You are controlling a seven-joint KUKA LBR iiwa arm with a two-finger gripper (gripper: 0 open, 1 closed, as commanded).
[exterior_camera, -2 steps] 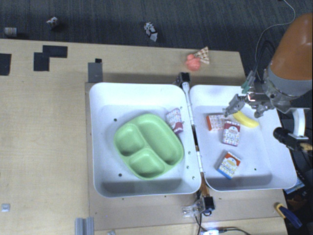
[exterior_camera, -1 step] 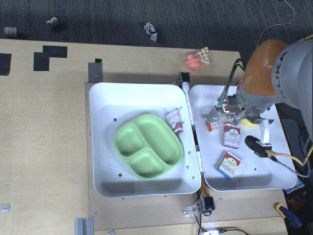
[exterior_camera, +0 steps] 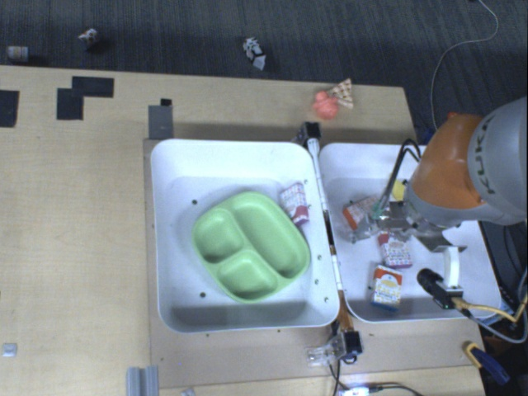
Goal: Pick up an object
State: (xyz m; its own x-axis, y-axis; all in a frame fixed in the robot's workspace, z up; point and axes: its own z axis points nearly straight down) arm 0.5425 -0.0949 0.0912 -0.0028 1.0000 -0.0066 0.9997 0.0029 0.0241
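Small packets in right bin (exterior_camera: 462, 308), arm (exterior_camera: 470, 172) over them.
Largest to smallest: left bin (exterior_camera: 169, 246) w/ green divided tray (exterior_camera: 250, 244) and one packet (exterior_camera: 294, 202) at tray's upper-right edge; right bin w/ arm's orange band above wrist; gripper (exterior_camera: 381, 221) low among packets, jaw state can't tell; orange-white packet (exterior_camera: 386, 286) near front wall; red-white packet (exterior_camera: 398, 254) just above it; orange packet (exterior_camera: 355, 214) beside gripper.

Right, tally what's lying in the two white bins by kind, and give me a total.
Green divided plate, left bin: 1
Small printed packets: 4, with one in the left bin by the plate and three in the right bin
Total: 5
Anything under the arm is hidden and not counted.
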